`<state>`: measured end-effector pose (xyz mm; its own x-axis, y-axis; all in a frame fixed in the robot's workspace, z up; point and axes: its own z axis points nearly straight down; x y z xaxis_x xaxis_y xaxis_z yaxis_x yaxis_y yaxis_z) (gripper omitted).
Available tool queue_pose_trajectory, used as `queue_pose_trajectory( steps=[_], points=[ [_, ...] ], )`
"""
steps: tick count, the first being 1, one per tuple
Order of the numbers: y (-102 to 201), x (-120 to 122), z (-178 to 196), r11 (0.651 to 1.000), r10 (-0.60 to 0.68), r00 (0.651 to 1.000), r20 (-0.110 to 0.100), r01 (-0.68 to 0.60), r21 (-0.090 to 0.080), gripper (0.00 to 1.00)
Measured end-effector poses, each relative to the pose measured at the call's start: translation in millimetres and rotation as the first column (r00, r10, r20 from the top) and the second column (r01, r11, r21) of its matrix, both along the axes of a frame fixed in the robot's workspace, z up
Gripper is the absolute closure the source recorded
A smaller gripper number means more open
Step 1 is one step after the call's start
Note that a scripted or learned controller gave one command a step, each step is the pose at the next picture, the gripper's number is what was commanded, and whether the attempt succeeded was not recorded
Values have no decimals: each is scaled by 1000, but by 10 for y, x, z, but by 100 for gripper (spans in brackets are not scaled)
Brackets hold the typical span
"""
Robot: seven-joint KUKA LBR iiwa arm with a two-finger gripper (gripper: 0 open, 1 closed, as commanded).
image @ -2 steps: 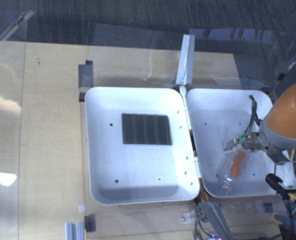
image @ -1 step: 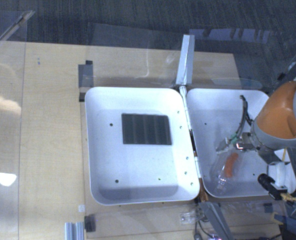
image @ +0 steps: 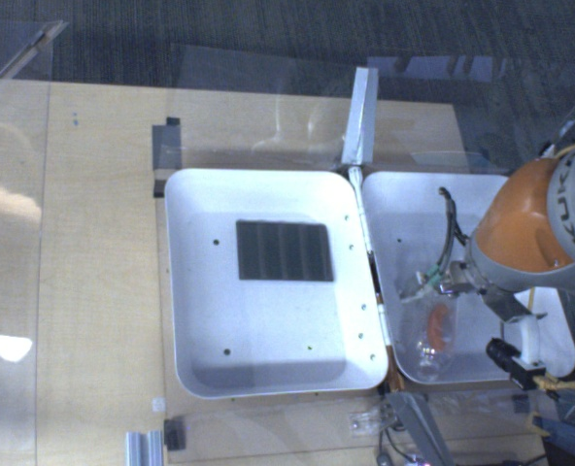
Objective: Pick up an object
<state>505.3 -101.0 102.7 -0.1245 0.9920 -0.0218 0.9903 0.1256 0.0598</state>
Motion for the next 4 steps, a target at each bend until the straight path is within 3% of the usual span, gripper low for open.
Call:
queue_pose_trajectory(
  steps=[1,2,3,4],
  points=[
    [95,476,-122,1000,28,999,-44,-27,12,0],
    [110,1462,-148,997,-73,996,-52,74,14,0],
    [-139,849,316,994,105,993,-56,-104,13,0],
    [-123,870,431,994,112,992,-51,-112,11,100]
  ],
)
